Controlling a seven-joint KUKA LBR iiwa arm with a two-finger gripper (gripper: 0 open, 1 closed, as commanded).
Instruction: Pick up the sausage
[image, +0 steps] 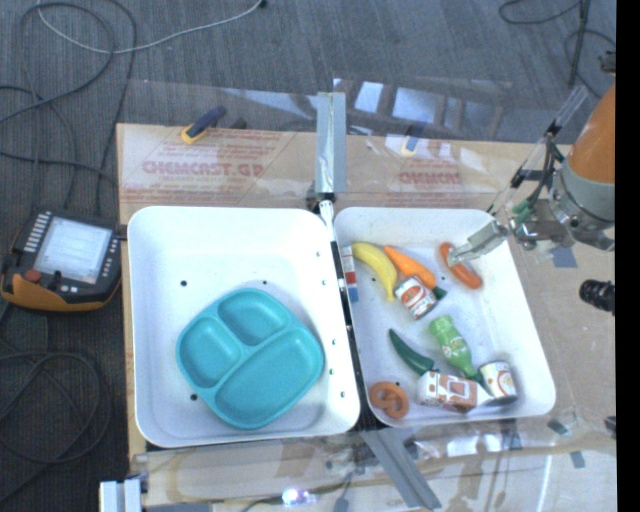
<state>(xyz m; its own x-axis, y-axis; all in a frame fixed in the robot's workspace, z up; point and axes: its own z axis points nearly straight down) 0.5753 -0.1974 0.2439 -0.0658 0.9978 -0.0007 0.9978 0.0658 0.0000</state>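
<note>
The sausage (465, 274) is a short orange-red piece lying near the far right corner of the right bin (536, 345). My gripper (462, 252) reaches in from the right at a slant, and its tip sits right over the sausage's upper-left end. Nothing is lifted; the sausage rests on the bin floor. From this angle the tip looks like one grey wedge.
Sharing the right bin are a banana (374, 266), a carrot (411, 265), a small can (412, 296), a green bottle (452, 345), a green pepper (409, 352), a pretzel (388, 399), a toy car (447, 391) and another can (498, 381). The left bin (160, 250) holds a blue divided plate (252, 357).
</note>
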